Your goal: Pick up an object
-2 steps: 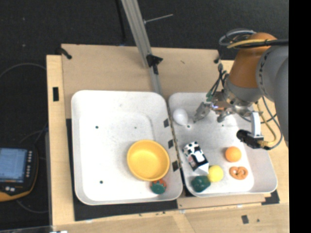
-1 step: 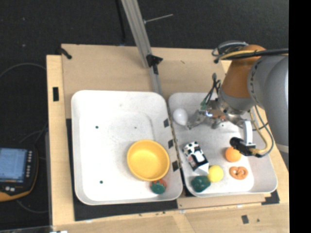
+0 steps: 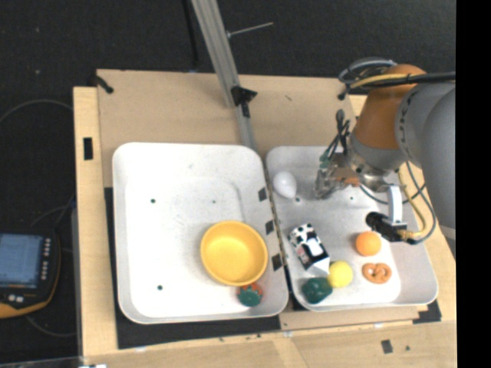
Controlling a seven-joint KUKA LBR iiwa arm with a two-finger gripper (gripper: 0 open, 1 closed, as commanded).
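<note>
— Egg [image 3: 285, 183] lay at the right bin's [image 3: 418, 286] upper left, just left of the gripper [image 3: 326, 184].
— Long axis?
— Roughly across the bin.
— Jaws?
— Couldn't tell, apart or together.
— Surface and room?
— Flat white floor; wall close on the egg's left; toys well below.

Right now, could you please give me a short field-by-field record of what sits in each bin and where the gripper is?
left bin: yellow bowl; small green and red item beside the bowl, at the near edge
right bin: white egg-shaped object, black and white toy, yellow ball, dark green object, orange ball, pretzel-shaped piece
gripper: over the right bin's far part, right of the white egg-shaped object
held: nothing seen between the fingers
</note>
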